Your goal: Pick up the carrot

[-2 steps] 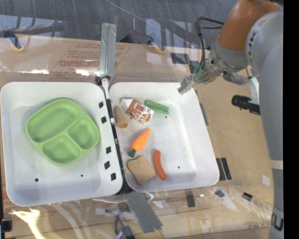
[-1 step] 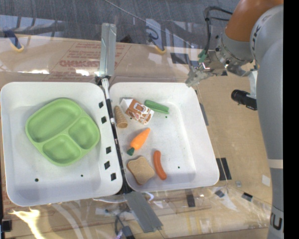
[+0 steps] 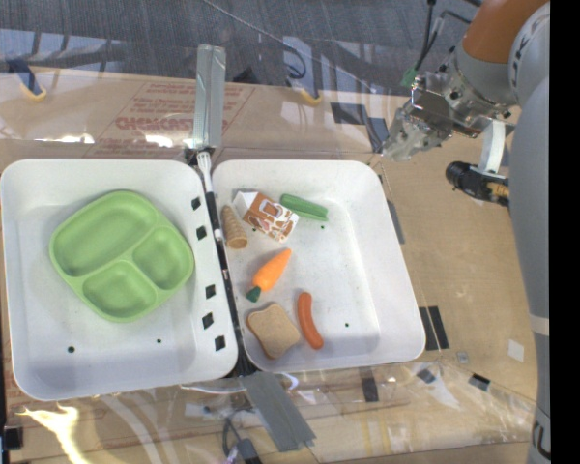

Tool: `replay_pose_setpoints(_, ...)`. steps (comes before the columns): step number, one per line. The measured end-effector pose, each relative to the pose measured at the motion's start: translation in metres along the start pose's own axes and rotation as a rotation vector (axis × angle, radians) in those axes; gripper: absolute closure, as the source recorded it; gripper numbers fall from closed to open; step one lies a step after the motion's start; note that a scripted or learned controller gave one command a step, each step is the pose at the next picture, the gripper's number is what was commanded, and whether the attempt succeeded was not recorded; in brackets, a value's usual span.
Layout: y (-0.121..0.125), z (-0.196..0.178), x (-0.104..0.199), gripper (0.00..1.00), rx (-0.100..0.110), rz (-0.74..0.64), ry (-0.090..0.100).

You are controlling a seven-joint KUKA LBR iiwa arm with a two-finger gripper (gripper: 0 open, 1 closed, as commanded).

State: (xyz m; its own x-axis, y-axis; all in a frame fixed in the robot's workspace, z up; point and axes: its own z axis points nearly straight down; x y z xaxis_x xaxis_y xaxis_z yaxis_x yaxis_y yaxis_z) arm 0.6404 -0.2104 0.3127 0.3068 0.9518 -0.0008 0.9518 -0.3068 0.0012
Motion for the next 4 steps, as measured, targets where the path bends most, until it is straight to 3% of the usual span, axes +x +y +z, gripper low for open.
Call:
replay_pose_setpoints(1,0.0,-0.009,0.003,1.0,0.004,-0.011,-0.001)
replay_pose_setpoints(2,0.012,-0.014,0.015,1.0,0.002,0.184,0.0)
replay_pose_setpoints(3,0.013,-0.027,0.015,1.0,0.0,-0.351,-0.001)
replay_pose_setpoints(4,0.016,-0.025,0.005,1.0,0.001,0.012,-0.001)
